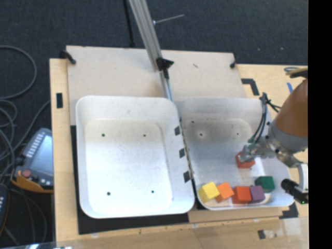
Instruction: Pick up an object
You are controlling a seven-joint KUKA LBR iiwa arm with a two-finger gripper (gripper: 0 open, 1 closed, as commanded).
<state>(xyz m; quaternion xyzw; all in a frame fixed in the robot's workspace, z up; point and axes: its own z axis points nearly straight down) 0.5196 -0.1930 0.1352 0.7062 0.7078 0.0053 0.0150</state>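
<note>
Reaching into the right bin (207, 113), end effector (247, 155) is sitting right over a red block (245, 163), finger state unclear; next needing a confirmed grip, then lifting.

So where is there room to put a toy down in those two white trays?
The left bin has bare floor from wall to wall. In the right bin, the far half is free. It gets crowded along the near wall: yellow, orange, red-orange, purple and green blocks, plus the gripper over a red block.
</note>
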